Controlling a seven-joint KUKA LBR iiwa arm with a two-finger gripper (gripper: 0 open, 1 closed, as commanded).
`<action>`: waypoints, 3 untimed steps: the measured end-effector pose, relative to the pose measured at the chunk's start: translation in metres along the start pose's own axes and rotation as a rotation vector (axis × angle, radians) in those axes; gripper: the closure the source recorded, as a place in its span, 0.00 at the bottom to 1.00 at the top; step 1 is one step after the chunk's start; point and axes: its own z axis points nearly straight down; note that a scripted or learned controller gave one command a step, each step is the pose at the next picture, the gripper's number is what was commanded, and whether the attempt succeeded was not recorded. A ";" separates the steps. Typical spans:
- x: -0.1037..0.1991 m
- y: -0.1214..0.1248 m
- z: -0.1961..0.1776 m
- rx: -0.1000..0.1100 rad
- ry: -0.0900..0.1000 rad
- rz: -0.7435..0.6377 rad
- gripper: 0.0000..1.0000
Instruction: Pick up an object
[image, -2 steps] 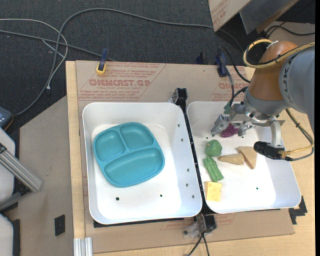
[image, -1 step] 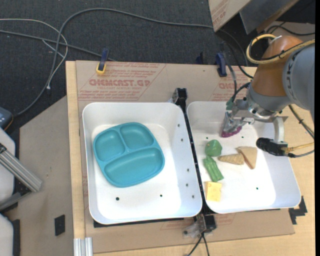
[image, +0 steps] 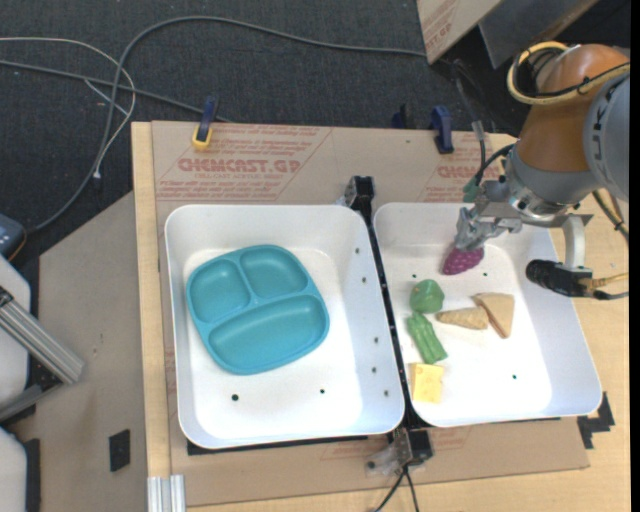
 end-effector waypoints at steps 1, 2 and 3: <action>0.000 0.002 -0.048 -0.001 0.000 0.000 1.00; 0.045 -0.009 -0.040 0.009 0.004 -0.003 1.00; 0.098 -0.009 -0.036 0.008 0.004 -0.004 1.00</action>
